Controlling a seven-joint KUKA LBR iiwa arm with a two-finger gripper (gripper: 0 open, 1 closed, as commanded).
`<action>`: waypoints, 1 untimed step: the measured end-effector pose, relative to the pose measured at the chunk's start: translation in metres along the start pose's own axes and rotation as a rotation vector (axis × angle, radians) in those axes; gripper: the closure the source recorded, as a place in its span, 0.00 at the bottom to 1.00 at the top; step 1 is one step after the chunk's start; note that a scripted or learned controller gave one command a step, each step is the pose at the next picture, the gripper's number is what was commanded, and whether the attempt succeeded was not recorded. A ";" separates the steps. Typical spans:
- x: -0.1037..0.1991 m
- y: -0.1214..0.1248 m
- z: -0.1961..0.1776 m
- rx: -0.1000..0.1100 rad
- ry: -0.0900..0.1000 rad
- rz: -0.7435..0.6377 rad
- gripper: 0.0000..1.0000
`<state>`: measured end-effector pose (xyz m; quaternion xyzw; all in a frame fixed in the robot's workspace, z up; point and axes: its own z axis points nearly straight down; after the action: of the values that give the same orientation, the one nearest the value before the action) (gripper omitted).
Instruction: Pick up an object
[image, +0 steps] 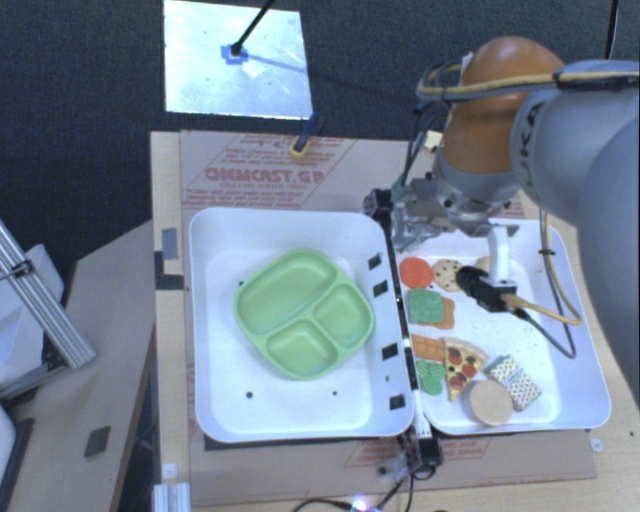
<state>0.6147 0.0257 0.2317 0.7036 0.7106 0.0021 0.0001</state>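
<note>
The arm (520, 120) reaches over the far edge of the right bin (585, 395), its wrist hanging above that bin's far-left corner. The left bin (215, 400) carries a green tray (303, 313) with three compartments, lying near its centre.

All the small pieces lie in the right bin, strung along its left edge. The gripper (415, 230) sits low at the far-left corner; whether it is open or closed cannot be made out, and nothing can be seen in it.

Nearest to it is a red disc (416, 272), just toward the near edge. Beside that lies a spotted cookie (446, 274), then a green piece (430, 308). Further toward the near edge are a pizza slice (462, 362), a patterned block (513, 380) and a tan disc (491, 402).

The likeliest target is the red disc: it is round, so no axis matters, only a short move toward the near edge.
</note>
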 end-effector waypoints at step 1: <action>0.021 0.023 0.015 0.001 -0.002 0.003 1.00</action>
<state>0.6371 0.0466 0.2165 0.7047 0.7095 0.0008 0.0005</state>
